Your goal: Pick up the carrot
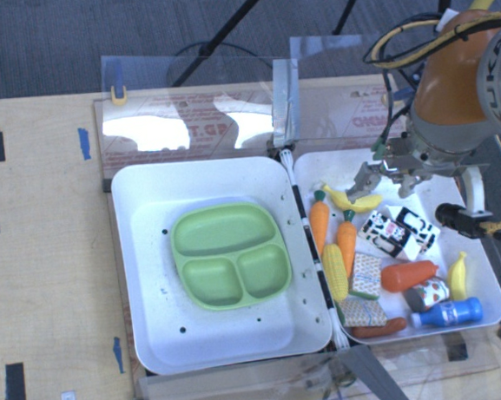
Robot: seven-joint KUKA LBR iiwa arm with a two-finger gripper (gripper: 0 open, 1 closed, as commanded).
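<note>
We find two orange carrots with green tops in the right white bin (495,300): one carrot (320,223) lies against the bin's left wall, and a second carrot (347,243) sits just beside it, its top near the yellow banana (353,201). A yellow corn cob (334,270) lies touching or nearly touching both carrots' lower ends. The grey two-finger gripper (386,177) hangs over the upper part of that bin, above and to the right of the banana, well short of either carrot. We judge its fingers spread apart with nothing between them, though the metal parts are small and hard to read. The left white bin (144,274) holds a green three-compartment plastic tray (231,255). Risks as we see them: the carrots sit crowded, so a descent may pinch the corn or banana instead; the carrot against the wall leaves little room for a finger on that side; and a tapered, smooth carrot may slip out if caught near its thin end.
</note>
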